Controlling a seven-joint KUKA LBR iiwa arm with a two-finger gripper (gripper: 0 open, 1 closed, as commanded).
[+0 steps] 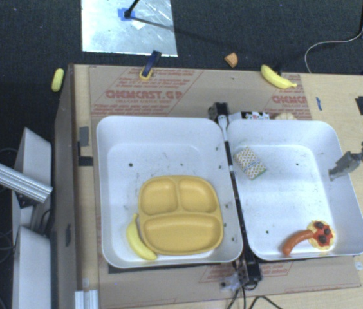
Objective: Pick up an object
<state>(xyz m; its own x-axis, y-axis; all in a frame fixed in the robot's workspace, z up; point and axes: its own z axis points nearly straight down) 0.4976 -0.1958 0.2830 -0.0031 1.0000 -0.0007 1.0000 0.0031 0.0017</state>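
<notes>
the gripper [344, 166] sits at the right bin's [336, 140] right rim; i cannot tell how its fingers stand. nearest in that bin lies a small patterned block [249, 162] by the divider, likely light and soft, best pinched across its narrow sides; the toy hot dog [297, 239] looks slippery.
</notes>
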